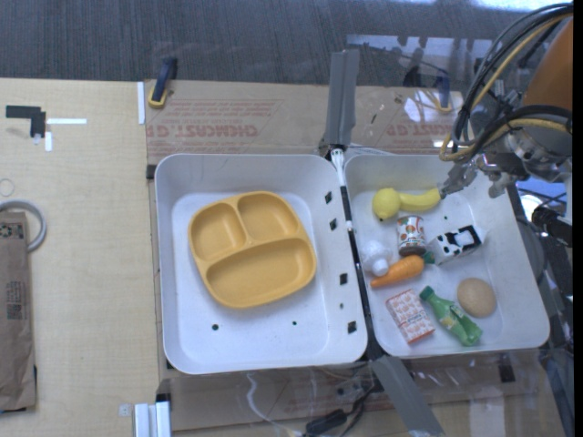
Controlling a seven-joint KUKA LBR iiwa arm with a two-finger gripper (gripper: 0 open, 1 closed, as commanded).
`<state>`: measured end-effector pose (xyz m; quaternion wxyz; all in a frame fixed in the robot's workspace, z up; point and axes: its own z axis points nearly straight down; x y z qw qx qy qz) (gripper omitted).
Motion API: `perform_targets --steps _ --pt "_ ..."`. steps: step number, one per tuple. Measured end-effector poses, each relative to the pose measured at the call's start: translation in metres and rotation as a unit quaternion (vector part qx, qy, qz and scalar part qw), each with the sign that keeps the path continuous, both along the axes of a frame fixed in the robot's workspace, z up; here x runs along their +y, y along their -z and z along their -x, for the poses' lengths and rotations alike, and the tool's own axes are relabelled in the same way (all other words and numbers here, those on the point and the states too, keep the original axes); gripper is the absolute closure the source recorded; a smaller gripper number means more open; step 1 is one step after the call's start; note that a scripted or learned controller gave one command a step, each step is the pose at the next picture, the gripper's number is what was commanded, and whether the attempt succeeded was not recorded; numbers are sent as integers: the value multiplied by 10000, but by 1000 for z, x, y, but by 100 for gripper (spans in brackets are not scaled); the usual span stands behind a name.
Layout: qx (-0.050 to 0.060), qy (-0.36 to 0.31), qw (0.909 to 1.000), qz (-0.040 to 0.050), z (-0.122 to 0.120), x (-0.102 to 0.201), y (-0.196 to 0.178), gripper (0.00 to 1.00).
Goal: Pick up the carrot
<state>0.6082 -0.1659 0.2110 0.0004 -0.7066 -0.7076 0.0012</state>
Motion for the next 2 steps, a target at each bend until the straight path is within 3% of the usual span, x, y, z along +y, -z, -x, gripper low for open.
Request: perform_targets --steps 1,2 --pt "-18 351 9994 4 -16 -34 119 0" --pt "-5 -177 9998 0 74 16 10 0"
